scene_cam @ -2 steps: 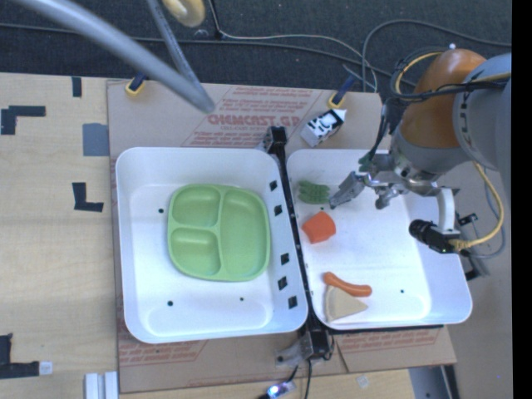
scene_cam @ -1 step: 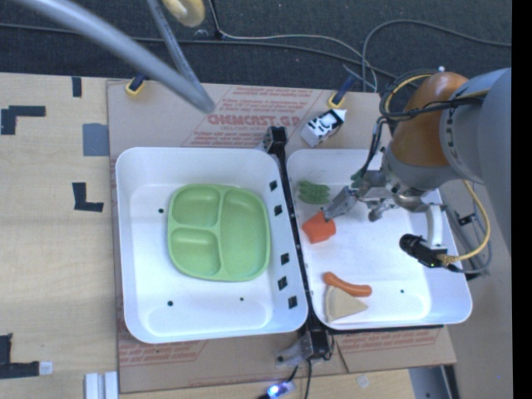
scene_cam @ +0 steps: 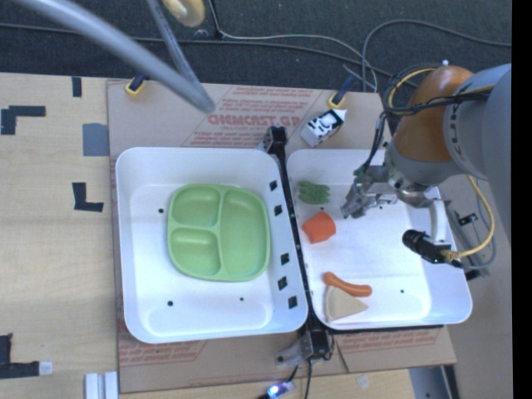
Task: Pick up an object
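In the right bin (scene_cam: 432, 293) lie a green leafy piece (scene_cam: 313, 192), an orange-red chunk (scene_cam: 319, 227), a thin orange sausage-like piece (scene_cam: 347, 285) and a pale wedge (scene_cam: 343, 306). My gripper (scene_cam: 357, 203) hangs over the bin's upper middle, just right of the green piece and the orange-red chunk. Nothing shows between its fingertips. The grey arm with its orange band (scene_cam: 428, 127) rises behind it.
The left bin (scene_cam: 137, 223) holds a green divided plate (scene_cam: 219, 231). A black divider (scene_cam: 287, 239) runs between the bins. Cables (scene_cam: 465, 248) loop along the right bin's right side. A small black-and-white object (scene_cam: 322, 125) sits on the cardboard behind the bins.
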Controlling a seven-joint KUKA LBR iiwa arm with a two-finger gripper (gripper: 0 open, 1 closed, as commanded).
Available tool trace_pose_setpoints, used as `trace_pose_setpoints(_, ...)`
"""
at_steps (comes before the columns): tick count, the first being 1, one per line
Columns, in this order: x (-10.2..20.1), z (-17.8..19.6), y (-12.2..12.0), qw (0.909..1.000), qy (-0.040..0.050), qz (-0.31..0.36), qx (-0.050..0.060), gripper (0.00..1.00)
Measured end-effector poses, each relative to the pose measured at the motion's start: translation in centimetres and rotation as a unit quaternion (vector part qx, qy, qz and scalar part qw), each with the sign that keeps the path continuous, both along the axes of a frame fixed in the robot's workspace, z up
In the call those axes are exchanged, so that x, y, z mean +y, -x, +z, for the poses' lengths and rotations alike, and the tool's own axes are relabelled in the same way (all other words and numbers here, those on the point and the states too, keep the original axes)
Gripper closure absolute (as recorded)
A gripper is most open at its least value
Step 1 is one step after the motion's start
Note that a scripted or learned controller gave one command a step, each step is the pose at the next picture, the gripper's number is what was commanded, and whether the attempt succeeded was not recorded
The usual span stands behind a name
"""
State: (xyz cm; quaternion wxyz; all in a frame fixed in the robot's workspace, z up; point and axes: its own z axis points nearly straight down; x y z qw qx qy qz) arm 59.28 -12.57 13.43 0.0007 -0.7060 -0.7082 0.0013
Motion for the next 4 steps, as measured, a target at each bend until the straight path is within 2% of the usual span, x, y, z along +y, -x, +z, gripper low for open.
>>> trace_pose_setpoints(1, -0.2, 4.2, 0.0, 1.0, -0.0002, -0.001, -0.003, 1.0)
trace_pose_setpoints(2, 0.1, 10.6, -0.5, 1.0, 0.0002, -0.001, -0.005, 1.0)
trace_pose_setpoints(3, 0.1, 14.4, -0.5, 1.0, -0.0001, -0.001, -0.003, 1.0)
trace_pose_setpoints(4, 6.3, 13.0, -0.6, 1.0, -0.0009, 0.002, -0.001, 1.0)
